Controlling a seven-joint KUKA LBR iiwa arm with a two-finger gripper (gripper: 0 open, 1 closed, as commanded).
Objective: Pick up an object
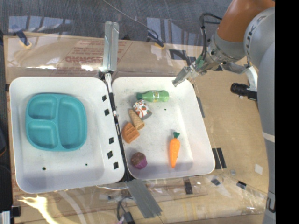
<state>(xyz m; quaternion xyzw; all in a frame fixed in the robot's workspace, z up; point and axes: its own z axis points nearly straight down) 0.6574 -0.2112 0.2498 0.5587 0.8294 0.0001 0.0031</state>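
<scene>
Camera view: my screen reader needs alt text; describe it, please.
The gripper hangs over the right bin's far rim, above a green bottle, carrot, cracker and other toy food. The left bin holds a teal divided plate.

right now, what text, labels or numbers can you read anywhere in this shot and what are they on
None can be read for certain.
Red print on the cardboard behind the left bin: too blurred to read.
Label on the green bottle: too small to read.
Red and white carton: markings too small to tell.
Teal divided plate, carrot and both white bins: no writing seen.
</scene>
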